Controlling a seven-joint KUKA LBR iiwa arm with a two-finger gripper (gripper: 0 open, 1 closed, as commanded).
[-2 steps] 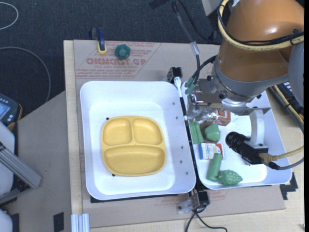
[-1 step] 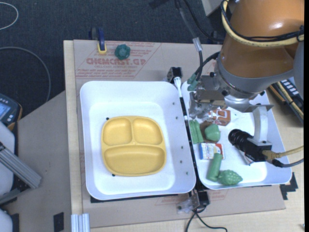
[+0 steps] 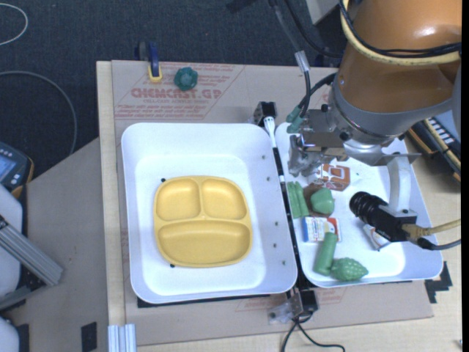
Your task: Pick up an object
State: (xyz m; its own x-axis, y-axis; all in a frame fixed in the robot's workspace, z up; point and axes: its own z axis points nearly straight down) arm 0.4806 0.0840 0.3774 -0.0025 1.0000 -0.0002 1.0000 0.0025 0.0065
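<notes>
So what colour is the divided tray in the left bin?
Yellow; the divided tray shows clearly in the camera view, lying in the white left bin.

Illumination even and bright from overhead. Glare noted on the arm's orange band (image 3: 410,20) and a soft sheen on the yellow tray (image 3: 203,221). Shadows faint. Arm close to lens, slightly soft; left bin (image 3: 139,196) moderately sharp
</notes>
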